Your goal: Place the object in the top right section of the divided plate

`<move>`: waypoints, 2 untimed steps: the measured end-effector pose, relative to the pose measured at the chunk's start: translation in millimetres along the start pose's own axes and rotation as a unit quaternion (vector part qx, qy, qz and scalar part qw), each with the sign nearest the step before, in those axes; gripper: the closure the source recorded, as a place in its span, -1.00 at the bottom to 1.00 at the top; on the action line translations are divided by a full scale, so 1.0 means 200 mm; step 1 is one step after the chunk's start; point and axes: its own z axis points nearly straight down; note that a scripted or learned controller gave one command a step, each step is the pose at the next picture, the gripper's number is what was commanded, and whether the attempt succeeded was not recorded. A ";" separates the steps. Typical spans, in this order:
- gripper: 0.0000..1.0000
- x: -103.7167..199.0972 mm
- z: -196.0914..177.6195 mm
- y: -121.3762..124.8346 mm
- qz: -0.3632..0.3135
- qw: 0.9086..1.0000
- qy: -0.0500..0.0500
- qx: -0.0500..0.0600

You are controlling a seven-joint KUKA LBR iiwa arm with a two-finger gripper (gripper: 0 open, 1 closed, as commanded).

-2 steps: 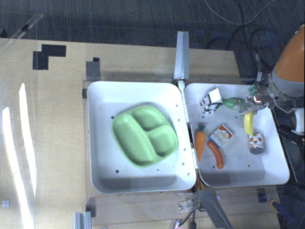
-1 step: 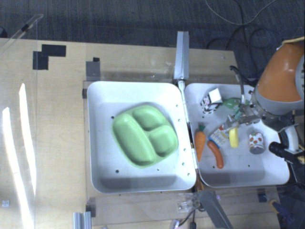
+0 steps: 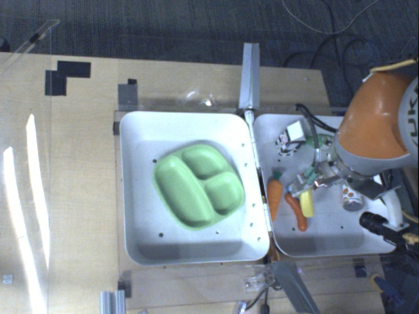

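A green divided plate (image 3: pixel 171 209) with three sections lies in the left bin (image 3: pixel 141 241), turned at a slant, and nothing lies on it. In the right bin (image 3: pixel 327 244) an orange carrot (image 3: pixel 274 199), a red pepper-like piece (image 3: pixel 298 215) and a small yellow piece (image 3: pixel 306 205) lie close together near the left wall. My gripper (image 3: pixel 308 183) hangs low over this cluster, just above the yellow and red pieces. The wrist hides what is directly under it, and nothing shows as held.
A white cube (image 3: pixel 294 131) and a small black-and-white item (image 3: pixel 283 144) sit at the back of the right bin. A small round white object (image 3: pixel 351 202) lies to the right of the gripper. The orange-banded arm (image 3: pixel 376 120) covers the bin's right side.
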 end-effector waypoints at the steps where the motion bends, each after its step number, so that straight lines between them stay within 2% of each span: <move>1: 1.00 -0.11 -0.01 0.16 -0.018 1.000 0.000 -0.001; 2: 1.00 0.20 0.01 0.26 -0.086 0.996 0.000 0.000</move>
